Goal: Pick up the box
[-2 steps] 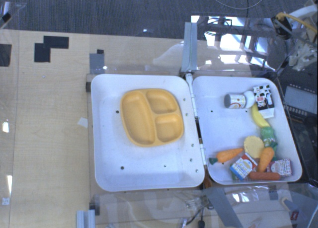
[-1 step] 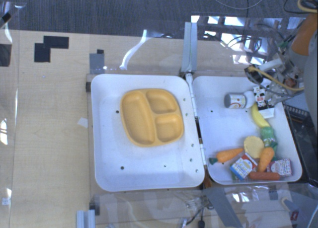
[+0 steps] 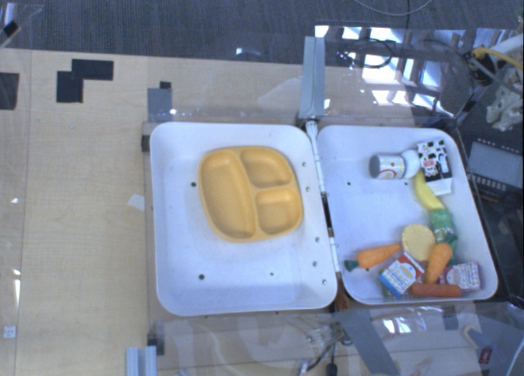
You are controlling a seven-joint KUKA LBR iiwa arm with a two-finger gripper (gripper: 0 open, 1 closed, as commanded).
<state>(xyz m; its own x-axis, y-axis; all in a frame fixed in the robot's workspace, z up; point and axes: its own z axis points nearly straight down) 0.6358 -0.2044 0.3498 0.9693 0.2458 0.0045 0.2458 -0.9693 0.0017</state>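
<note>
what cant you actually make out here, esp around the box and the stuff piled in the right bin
- Blue-and-orange box, camera view: its print is too small to read, and a carrot overlaps its upper left edge.
- Red item along the right bin's front wall: partly hidden behind the box and the upright carrot, so its kind is unclear.
- Black-and-white carton: label too small to read.
- Can: label blurred.

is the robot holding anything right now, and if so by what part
Nothing is held. The small blue and orange box lies in the right bin among the carrots and other toy food, with no fingers on it.
</note>
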